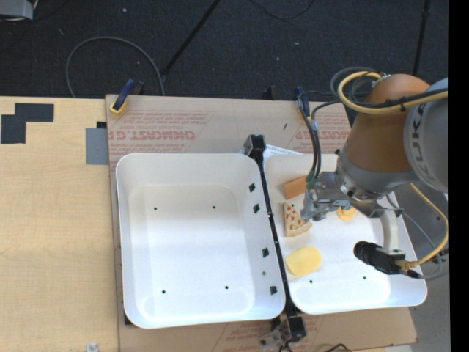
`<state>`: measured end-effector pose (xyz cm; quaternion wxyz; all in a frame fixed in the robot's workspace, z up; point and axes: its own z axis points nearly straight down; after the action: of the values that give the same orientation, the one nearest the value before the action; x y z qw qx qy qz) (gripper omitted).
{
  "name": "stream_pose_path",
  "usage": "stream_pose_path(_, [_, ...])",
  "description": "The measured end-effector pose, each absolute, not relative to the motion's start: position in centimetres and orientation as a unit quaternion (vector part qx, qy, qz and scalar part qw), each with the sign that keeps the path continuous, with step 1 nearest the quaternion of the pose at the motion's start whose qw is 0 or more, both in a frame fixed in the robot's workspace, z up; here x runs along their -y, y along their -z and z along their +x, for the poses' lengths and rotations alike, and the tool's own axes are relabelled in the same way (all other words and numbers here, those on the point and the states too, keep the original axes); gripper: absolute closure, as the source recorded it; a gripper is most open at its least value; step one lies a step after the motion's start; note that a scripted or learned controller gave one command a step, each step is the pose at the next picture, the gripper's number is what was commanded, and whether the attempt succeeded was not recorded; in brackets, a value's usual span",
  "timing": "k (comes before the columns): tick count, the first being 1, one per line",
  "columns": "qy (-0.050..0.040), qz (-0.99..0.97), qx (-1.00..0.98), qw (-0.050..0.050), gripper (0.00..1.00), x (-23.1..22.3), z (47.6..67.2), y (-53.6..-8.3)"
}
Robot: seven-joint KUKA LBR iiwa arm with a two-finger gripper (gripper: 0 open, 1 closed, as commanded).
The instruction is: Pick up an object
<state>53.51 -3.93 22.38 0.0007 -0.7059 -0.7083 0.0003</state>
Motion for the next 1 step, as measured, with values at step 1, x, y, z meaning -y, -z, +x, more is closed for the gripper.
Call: stream_pose_path(1, [0.0003,-0.706,0.708,0.0,1.0,-0.88,56.51,-23.33])
